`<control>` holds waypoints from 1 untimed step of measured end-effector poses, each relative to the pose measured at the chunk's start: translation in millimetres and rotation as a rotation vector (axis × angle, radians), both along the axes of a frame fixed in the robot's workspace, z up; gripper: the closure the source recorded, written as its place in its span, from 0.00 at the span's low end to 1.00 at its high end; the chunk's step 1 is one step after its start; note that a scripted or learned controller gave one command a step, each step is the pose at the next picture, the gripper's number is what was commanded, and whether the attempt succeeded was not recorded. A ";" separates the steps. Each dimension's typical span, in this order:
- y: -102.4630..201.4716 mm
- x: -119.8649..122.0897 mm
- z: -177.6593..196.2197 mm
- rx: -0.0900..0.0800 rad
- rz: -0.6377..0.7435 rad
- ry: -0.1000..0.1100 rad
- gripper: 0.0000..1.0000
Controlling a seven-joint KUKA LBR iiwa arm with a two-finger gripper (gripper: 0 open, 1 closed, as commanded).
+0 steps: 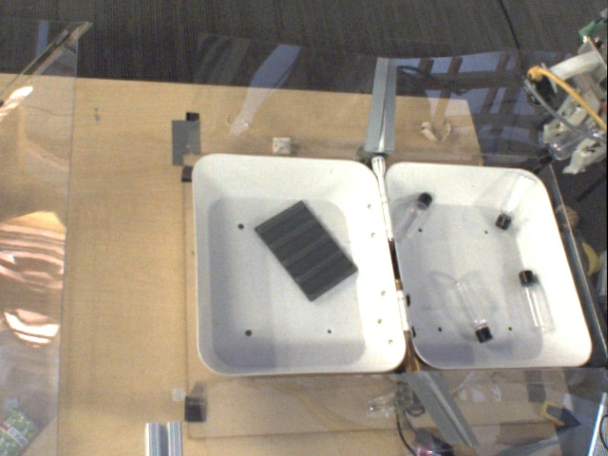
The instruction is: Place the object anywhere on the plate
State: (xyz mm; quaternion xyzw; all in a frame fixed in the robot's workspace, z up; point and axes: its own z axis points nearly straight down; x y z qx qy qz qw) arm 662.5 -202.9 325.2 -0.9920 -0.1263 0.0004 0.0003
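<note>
Clear tubes (472,302) are lying in the right bin (475,169), grey plate (306,250) waiting left; end effector (573,141) is hovering upper right, its opening impossible to tell. The pick is looming next.

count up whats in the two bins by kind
plate, dark grey, ribbed: 1
vials, clear with black caps: 4
total: 5
The clear vials are faint against the white, so one more could be missed.
</note>
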 end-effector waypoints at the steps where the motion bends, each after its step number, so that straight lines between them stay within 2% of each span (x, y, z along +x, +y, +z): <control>1: 0.0 0.9 -5.1 0.000 0.039 -0.001 1.00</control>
